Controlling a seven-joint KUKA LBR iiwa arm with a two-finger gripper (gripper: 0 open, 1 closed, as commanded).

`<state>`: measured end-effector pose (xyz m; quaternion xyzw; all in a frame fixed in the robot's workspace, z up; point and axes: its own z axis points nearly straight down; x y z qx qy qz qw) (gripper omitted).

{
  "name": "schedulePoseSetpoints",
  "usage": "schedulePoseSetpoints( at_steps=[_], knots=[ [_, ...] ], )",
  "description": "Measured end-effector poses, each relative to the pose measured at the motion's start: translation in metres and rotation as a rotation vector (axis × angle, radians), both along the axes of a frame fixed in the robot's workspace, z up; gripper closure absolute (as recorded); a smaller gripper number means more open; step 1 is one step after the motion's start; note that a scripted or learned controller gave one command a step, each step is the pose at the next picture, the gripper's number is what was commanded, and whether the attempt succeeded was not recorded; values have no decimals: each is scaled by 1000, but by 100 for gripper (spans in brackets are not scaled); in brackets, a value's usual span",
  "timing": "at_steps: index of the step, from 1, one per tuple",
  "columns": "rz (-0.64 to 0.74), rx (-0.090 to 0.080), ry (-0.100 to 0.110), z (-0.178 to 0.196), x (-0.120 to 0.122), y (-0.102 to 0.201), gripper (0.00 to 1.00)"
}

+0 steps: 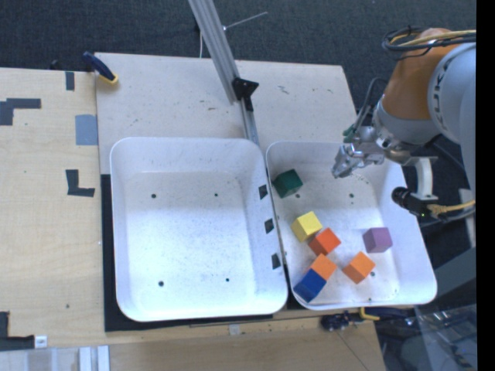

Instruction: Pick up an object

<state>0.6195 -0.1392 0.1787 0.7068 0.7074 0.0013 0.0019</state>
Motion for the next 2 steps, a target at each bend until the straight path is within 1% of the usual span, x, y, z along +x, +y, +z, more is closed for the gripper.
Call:
schedulePoseSetpoints(
  at_steps=[1,2],
  knots=[
    [1,0,0,41,1,0,100],
    [4,2,6,48,-28,45,100]
  ],
)
